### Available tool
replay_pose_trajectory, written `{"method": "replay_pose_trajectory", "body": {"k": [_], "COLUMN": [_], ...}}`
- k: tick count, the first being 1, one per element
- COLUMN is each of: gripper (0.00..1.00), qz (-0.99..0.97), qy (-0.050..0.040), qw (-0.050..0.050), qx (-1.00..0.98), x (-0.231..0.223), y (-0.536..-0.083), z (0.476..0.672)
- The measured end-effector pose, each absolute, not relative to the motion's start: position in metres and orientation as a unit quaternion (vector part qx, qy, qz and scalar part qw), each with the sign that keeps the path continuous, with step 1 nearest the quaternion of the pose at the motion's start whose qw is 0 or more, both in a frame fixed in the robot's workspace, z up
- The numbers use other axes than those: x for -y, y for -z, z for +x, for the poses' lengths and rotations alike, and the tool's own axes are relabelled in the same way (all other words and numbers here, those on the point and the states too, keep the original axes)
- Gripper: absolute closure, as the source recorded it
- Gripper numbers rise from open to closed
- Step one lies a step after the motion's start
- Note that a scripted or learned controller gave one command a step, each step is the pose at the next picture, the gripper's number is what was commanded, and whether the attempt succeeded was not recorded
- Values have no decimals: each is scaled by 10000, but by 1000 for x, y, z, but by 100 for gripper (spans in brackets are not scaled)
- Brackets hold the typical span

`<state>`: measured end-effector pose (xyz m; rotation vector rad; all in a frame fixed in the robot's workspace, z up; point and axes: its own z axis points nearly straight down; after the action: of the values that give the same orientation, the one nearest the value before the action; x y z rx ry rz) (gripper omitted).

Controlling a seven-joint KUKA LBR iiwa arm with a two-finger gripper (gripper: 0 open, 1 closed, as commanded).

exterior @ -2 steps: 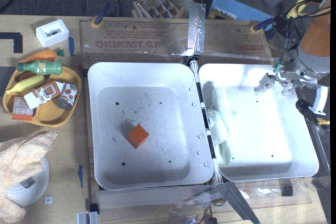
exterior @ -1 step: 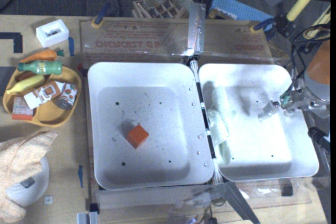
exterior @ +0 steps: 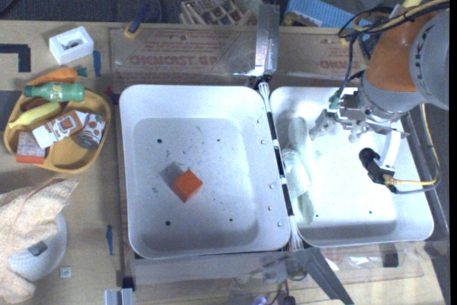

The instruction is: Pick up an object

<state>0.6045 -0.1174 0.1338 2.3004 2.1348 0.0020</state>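
An orange cube lies on the floor of the left white bin, left of its middle and near the front. A pale, translucent bottle-like object rests along the left wall of the right white bin. My gripper hangs over the back of the right bin, below the grey wrist with its orange band. It is just right of the translucent object's upper end and far from the cube. I see nothing held in it.
A yellow bowl of toy food and packets stands left of the bins, with a cloth in front of it. A black connector with a yellow cable hangs from the arm over the right bin. A cardboard wall backs the bins.
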Motion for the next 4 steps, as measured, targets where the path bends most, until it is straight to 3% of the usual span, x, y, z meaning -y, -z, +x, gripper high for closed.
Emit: {"method": "replay_pose_trajectory", "body": {"k": [1, 2, 3, 4], "gripper": [0, 0, 0, 0], "qz": [6943, 7289, 7327, 5587], "qy": [-5, -8, -5, -8], "qw": [28, 19, 24, 41], "qx": [-7197, -6846, -6806, -8293], "x": [195, 108, 171, 187], "y": [-153, -182, -210, -241], "z": [604, 617, 612, 600]}}
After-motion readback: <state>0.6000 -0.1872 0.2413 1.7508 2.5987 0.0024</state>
